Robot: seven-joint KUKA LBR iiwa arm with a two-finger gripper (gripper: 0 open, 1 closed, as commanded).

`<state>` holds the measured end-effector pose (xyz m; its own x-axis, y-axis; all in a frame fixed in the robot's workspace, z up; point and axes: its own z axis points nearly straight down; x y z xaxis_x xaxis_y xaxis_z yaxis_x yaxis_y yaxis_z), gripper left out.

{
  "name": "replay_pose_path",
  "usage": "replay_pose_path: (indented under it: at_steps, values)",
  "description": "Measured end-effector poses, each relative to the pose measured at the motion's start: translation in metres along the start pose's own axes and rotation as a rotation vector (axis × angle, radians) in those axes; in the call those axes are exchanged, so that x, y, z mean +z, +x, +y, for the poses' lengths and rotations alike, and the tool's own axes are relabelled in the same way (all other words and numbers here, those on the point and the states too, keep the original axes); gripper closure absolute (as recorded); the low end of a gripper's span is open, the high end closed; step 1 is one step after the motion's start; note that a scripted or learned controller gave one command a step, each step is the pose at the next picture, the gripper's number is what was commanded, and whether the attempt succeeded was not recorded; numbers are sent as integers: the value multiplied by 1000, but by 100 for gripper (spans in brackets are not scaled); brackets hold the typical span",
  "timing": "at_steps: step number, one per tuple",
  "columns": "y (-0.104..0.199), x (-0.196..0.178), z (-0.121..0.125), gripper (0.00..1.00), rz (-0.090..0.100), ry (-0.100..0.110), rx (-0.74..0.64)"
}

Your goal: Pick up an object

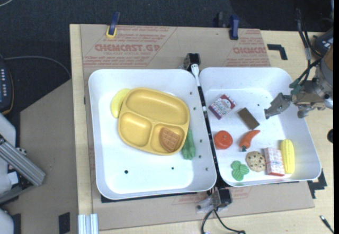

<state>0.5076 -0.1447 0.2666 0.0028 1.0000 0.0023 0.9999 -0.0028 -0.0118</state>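
- Now the gripper point(276, 107) is above the right part of the right bin point(296, 87), reaching in from the right edge; its fingers are too blurred and small to read, so I cannot tell if they are apart or together, and nothing is seen between them.
- Just left of the gripper, on the bin floor, lies a brown block point(248, 117), and a red-and-white packet point(222, 106) lies further left, near the bin's left wall.
- Below these are a red tomato point(223, 140) and an orange-red pepper point(249, 138), near each other.
- Along the lower edge of this bin lie a green broccoli piece point(239, 170), a cookie point(255, 161), a pink-and-white box point(274, 161) and a yellow corn cob point(287, 155), in a row from left to right.
- The left bin point(106, 137) holds a yellow divided tray point(151, 116) with a waffle-like piece point(170, 138) in its lower right compartment.
- A yellow banana-like piece point(117, 101) touches the tray's left side, and a green leafy piece point(188, 146) lies at its right side.
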Motion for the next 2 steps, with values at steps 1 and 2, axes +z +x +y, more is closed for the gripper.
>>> replay_pose_path:
  at_steps: [1,2]
  values:
    - [0,-6,2,0,-2,-12,-3]
    - [5,57,6,0,0,-4,-3]
